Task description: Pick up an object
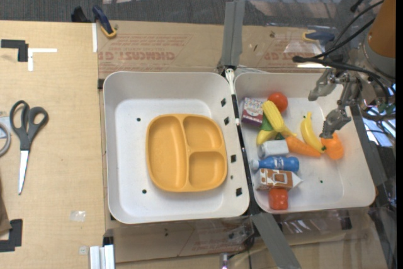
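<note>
End effector (pixel 330 129) positioned in right bin (pixel 359 192) at 3 o'clock, beside banana (pixel 308 131); finger state cannot be told.

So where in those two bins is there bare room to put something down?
Left bin: a bare white margin all round the yellow tray, widest along its left side. Right bin: bare floor in the near right corner, right of the carton. Its left half is crowded with corn, banana, carrot, with the gripper over them.
</note>
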Controlling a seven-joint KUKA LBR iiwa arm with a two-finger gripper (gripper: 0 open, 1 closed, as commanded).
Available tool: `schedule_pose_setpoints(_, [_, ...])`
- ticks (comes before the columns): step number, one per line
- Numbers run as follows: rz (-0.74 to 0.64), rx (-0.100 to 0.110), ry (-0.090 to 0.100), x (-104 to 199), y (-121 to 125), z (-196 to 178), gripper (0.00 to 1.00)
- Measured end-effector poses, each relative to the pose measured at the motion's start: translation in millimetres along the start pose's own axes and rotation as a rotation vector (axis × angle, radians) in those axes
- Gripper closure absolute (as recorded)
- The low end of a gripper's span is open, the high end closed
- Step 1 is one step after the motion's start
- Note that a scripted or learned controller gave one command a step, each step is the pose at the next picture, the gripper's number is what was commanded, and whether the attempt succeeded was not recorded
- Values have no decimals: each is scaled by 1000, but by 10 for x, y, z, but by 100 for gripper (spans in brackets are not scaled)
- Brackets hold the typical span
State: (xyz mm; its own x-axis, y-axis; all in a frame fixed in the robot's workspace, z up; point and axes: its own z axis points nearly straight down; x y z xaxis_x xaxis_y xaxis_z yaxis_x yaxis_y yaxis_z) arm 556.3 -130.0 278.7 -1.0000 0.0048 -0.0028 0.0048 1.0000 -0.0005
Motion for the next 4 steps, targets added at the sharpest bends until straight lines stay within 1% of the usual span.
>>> schedule_pose_setpoints(1, [56, 0, 1, -138, 73, 1254, 0])
schedule_pose_setpoints(2, [163, 3, -9, -27, -180, 1823, 0])
schedule_pose_setpoints(3, [159, 4, -12, -41, -165, 1722, 100])
schedule_pose_setpoints(4, [-128, -5, -3, 405, -875, 1825, 100])
